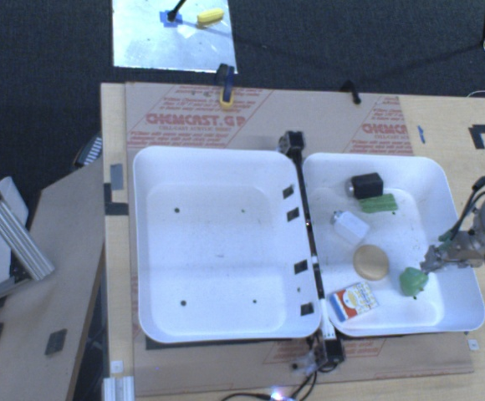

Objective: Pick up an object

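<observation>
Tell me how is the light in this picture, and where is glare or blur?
In the camera view the light is even and soft from above; the white bins look bright, nearly washed out, with faint shadows along the rims. The shiny metal sheet at the top reflects light as pale glare. The tool by the green object looks slightly blurred at the right edge.

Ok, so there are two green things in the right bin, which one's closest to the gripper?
The rounded green lump, right by the gripper near the bin's lower right. The elongated green piece lies farther up, beside the black block.
</observation>
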You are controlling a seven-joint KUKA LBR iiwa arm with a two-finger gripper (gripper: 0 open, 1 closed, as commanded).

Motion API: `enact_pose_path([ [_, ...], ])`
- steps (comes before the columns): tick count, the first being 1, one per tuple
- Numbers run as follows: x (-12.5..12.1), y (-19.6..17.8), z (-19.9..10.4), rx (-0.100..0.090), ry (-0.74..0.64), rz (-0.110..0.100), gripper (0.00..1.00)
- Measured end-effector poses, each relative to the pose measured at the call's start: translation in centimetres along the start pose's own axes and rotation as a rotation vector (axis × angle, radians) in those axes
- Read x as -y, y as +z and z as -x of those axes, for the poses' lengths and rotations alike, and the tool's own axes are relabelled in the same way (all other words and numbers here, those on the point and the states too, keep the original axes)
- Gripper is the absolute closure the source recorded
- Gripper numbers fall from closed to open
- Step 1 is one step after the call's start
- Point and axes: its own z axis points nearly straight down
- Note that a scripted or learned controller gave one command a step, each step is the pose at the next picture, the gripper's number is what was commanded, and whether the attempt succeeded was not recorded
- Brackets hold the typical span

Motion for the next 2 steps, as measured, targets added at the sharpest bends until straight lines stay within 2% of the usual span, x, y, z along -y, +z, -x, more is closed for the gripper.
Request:
enact_pose_path([
  [1, -2.9, -3.5, -12.9, -0.004, -0.023, 0.011, 1.0],
  [2, -3.2, -19.1, -10.9, 0.004, -0.011, 0.025, 1.0],
])
